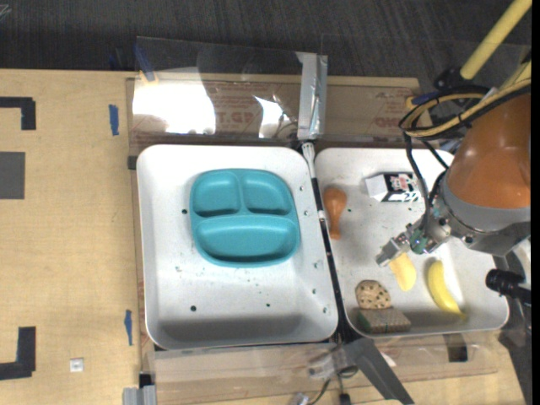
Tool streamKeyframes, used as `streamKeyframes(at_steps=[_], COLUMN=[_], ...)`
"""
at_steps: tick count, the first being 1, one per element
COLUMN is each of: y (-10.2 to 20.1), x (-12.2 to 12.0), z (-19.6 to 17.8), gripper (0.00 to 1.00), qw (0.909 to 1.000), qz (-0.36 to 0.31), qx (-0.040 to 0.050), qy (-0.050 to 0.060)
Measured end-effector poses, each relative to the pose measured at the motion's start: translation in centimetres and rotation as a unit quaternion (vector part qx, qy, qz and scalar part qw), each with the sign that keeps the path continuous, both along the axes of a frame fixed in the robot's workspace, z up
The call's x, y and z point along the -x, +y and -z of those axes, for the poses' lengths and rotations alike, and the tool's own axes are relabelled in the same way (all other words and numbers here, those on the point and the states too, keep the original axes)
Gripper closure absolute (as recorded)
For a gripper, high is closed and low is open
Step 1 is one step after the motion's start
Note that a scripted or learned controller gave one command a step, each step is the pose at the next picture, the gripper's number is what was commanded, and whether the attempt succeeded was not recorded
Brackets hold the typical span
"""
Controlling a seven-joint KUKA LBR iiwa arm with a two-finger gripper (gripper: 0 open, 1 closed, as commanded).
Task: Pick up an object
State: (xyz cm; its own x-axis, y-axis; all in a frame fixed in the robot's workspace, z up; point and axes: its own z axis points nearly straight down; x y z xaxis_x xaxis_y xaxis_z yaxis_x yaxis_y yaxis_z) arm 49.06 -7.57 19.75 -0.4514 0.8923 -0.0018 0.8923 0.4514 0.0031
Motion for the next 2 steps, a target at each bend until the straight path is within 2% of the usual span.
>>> streamKeyframes(at_steps=[1, 2], y=[6.2, 12.1], x=[-5.6, -4.9], z=[-4.8, -2.1], gripper=[1.0, 1.0], qw=[0.9942, 0.9937], qz=[0.108, 0.112], qx=[-0.0004, -0.0002], qy=[0.001, 0.004])
